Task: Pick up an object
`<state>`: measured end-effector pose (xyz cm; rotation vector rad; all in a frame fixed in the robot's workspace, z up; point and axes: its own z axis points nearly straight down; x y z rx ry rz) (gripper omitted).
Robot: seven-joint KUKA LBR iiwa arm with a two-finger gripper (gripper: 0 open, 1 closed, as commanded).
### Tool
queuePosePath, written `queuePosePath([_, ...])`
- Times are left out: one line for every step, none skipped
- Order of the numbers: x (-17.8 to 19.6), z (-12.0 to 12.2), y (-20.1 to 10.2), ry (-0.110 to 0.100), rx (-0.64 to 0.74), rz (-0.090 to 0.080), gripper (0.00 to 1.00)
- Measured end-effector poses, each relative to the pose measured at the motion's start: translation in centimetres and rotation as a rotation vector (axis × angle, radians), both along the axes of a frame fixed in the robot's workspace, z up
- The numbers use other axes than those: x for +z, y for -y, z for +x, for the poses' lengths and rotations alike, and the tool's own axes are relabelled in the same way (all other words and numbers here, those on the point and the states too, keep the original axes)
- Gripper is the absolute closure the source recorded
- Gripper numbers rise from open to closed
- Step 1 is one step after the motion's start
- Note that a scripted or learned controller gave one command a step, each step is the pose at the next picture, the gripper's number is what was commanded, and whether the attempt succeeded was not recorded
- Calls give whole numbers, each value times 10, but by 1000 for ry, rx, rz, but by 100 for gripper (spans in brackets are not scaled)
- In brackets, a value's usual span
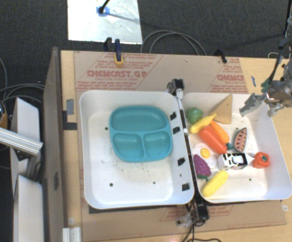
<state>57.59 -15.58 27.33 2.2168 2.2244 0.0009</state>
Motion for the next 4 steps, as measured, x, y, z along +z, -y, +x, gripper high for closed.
queuePosePath([-133, 6, 33, -8, -4, 1, 0])
queuePosePath([-184, -6, -27, 1, 4, 1, 0])
queuePosePath([-172, -5, -24, 3, 1, 0, 100])
queuePosePath([-84, -22, -80, 7, 6, 2, 100])
